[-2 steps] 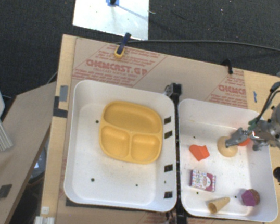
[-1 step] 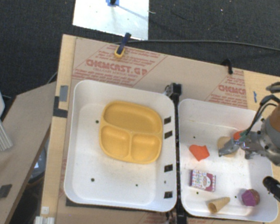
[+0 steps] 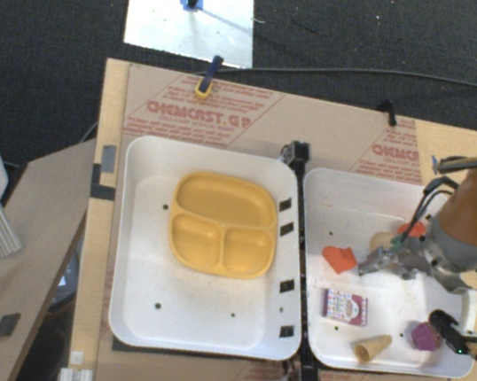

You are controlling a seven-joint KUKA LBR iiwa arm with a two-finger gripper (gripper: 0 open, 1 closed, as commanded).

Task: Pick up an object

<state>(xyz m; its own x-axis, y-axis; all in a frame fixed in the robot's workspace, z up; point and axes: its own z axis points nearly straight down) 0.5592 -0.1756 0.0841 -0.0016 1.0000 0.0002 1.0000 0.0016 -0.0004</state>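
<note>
In the right bin (image 3: 336,201), the gripper (image 3: 380,260), whose state I cannot tell, sits just right of the orange block (image 3: 340,259), while the cone (image 3: 371,347) by the near edge lies with its long axis slanted, narrow tip toward the near-left corner.

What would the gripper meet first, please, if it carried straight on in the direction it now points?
Probably the orange piece: the gripper points toward the view's left, and that piece lies just beyond its tip in the right bin. Height above the bin floor is unclear, so it might pass over it.
</note>
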